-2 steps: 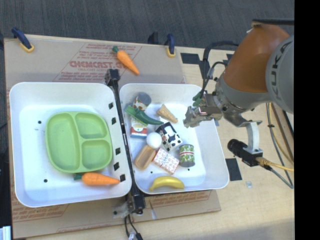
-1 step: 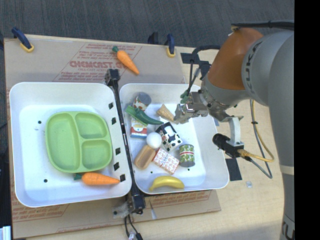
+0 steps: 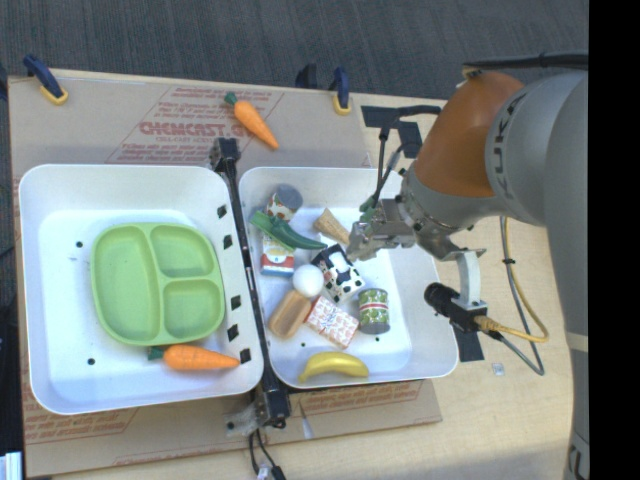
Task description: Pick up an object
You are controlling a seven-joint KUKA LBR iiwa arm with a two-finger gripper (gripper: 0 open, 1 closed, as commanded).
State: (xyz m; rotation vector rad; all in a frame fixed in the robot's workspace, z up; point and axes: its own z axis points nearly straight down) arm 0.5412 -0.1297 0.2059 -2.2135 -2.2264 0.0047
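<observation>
Grey arm with orange band [image 3: 480, 153] reaches in from the right, wrist bent down over the right shallow white bin [image 3: 425, 353]. Two-finger gripper [image 3: 362, 238] sits low near that bin's middle, just right of the black-and-white cow-patterned block [image 3: 340, 273]. Finger opening: cannot tell, the wrist body hides it; nothing visibly held.

Right bin contents: yellow banana [image 3: 334, 366] at the front edge, green-labelled small can [image 3: 374, 309], pink-patterned square packet [image 3: 331, 322], tan bread roll [image 3: 290, 312], white egg [image 3: 307, 280], green pepper-like piece [image 3: 283, 231], red-and-white carton [image 3: 276, 259], round grey-blue item [image 3: 286, 200] at the back.

Left shallow white bin [image 3: 50, 368]: light green three-compartment plastic tray [image 3: 158, 283], with an orange toy carrot [image 3: 198, 359] lying just in front of it.

A second orange toy carrot [image 3: 253, 120] lies on the cardboard sheet [image 3: 140, 118] behind the bins.
</observation>
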